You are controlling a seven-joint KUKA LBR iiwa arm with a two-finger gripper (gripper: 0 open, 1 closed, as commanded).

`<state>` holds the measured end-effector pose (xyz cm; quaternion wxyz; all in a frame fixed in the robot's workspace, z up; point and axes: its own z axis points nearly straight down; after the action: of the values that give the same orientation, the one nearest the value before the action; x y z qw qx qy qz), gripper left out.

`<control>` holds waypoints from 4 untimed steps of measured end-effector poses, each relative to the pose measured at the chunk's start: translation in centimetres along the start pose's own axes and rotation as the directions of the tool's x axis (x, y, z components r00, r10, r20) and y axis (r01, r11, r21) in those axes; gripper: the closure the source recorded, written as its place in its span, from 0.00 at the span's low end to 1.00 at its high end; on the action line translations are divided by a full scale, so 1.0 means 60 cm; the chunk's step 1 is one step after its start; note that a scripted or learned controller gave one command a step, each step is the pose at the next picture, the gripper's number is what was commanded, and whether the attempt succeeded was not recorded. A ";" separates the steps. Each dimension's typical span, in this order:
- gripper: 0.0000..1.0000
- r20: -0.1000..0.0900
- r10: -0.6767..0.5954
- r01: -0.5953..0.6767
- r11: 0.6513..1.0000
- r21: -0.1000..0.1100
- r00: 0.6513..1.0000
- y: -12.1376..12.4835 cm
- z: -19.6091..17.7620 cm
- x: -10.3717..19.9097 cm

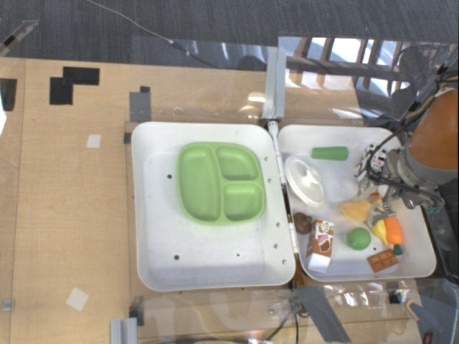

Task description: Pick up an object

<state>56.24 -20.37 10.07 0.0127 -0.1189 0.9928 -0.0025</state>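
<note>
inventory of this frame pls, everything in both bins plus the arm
left bin: 1, white, left half of bench
divided plate: 1, light green, three compartments, centre of left bin
right bin: 1, white, beside the left bin
green block: 1, green, oblong, back of right bin
white bowl: 1, white, left side of right bin
brown round item: 1, dark brown, front of the bowl
carton: 1, white and brown, front left of right bin
green ball: 1, green, front middle of right bin
yellow piece: 1, yellow, middle of right bin
carrot: 1, orange, right of the ball
brown bar: 1, brown, front right of right bin
arm: 1, grey with orange band, over right bin
gripper: 1, dark, above the yellow piece and carrot
</note>
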 end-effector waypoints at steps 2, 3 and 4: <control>0.00 -0.013 0.066 -0.066 0.998 -0.003 0.998 0.067 -0.259 -0.040; 0.00 -0.026 -0.100 0.099 0.995 -0.014 0.995 0.023 -0.019 0.035; 0.00 -0.007 -0.112 0.112 0.994 -0.001 0.994 0.017 0.014 0.084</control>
<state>51.13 -20.56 9.13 0.0089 -0.1746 0.9846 -0.0036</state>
